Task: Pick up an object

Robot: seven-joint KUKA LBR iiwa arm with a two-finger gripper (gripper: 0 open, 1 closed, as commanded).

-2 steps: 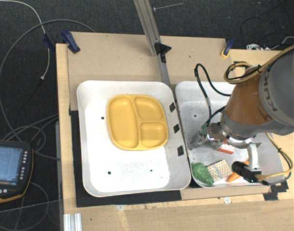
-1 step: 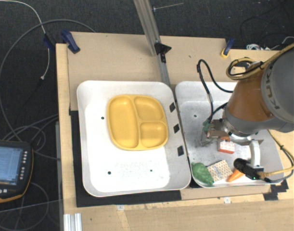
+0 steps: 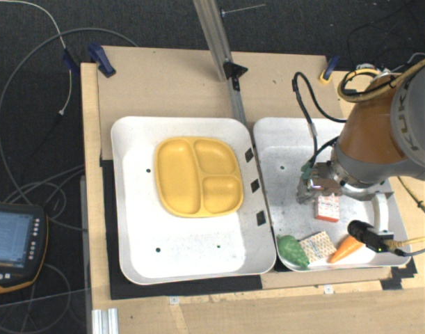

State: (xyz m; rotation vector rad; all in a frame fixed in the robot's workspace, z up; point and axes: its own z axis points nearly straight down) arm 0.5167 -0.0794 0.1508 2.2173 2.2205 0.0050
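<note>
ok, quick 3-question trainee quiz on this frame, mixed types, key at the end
1. True or false: the yellow divided tray lies in the left bin.
2. Which item lies nearest the gripper? A) green object B) small red-and-white box C) orange carrot-shaped object
3. Fill in: the green object, patterned packet and carrot-shaped object sit along the right bin's ____ edge in the camera view.

Key: 1 true; 2 B; 3 bottom.
</note>
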